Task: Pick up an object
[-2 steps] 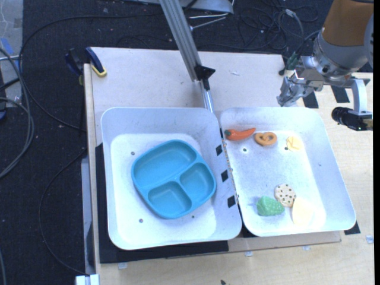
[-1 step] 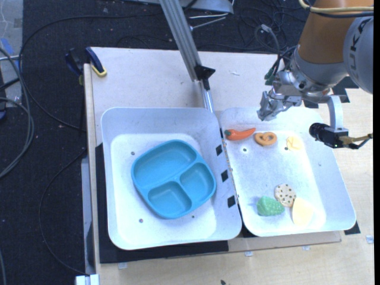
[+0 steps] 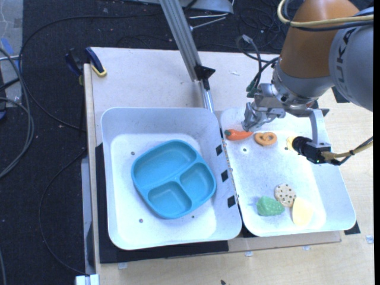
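At the near edge of the right bin point(image 3: 332, 215) lie three small things close together: a green piece point(image 3: 270, 206), a speckled cookie point(image 3: 285, 193) touching it, and a pale yellow piece point(image 3: 302, 211) just beside both. None of them is being approached. The left bin point(image 3: 119, 159) carries a blue divided tray point(image 3: 172, 178), tilted a little toward the camera's near side.

Farther back in the right bin, near its far left corner, an orange carrot-like piece point(image 3: 238, 135) lies just beside a pretzel-shaped piece point(image 3: 265, 138). The end effector point(image 3: 254, 122) hangs right over the carrot piece, low and close to it. Whether it is released or clenched I cannot tell, and nothing visibly sits in it. So the step in hand looks like the reach and descent onto the carrot piece, with the grasp not yet proven. The next move likely calls for a clean close on that piece without nudging the pretzel or catching the bin wall.

The worktop point(image 3: 154, 76) beyond is pale and bare but for a slanted metal strut point(image 3: 184, 34). Behind it, dark floor point(image 3: 41, 40) with loose cables.
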